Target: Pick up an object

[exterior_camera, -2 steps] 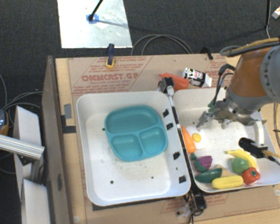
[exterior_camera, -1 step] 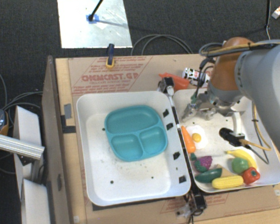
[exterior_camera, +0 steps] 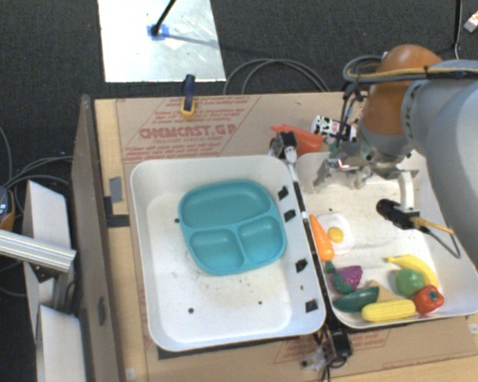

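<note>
1. The gripper (exterior_camera: 345, 169) hangs over the 12 o'clock end of the right bin (exterior_camera: 363, 218), above bare floor. Whether it is released or clenched, I can't tell from here.
2. Nothing is picked yet. The nearest toys, the egg (exterior_camera: 336, 234) and carrot (exterior_camera: 320, 236), lie at its 7 o'clock. The banana (exterior_camera: 411, 265), corn (exterior_camera: 386, 310) and tomato (exterior_camera: 428, 298) crowd the bin's 6 o'clock end.
3. Closing where it hangs would likely catch air.
4. The egg looks flat and may slip a pinch. The carrot lies along the bin's 9 o'clock wall, which could foul the gripper.
5. In that crowd, a descent might shove neighbours aside.
</note>
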You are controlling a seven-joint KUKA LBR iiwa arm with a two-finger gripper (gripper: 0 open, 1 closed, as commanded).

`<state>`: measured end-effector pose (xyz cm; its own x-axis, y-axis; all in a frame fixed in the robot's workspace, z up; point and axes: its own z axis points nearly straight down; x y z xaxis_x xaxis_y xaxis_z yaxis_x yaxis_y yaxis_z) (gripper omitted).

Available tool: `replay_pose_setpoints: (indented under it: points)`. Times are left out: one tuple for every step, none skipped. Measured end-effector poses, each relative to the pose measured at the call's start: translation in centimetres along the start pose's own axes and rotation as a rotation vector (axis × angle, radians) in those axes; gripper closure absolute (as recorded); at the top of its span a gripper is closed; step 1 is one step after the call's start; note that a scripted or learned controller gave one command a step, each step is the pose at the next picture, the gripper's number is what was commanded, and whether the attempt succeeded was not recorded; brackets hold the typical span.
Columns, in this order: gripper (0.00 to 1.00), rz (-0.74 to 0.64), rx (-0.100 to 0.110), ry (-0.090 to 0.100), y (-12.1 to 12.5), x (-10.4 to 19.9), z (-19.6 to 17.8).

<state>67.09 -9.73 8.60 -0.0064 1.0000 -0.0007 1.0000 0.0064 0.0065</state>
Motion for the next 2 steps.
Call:
replay_pose_setpoints:
  points:
    - [0.0,0.0,0.003,0.0,-0.16,0.64,0.08]
    - [0.0,0.003,0.003,-0.001,-0.16,0.32,0.07]
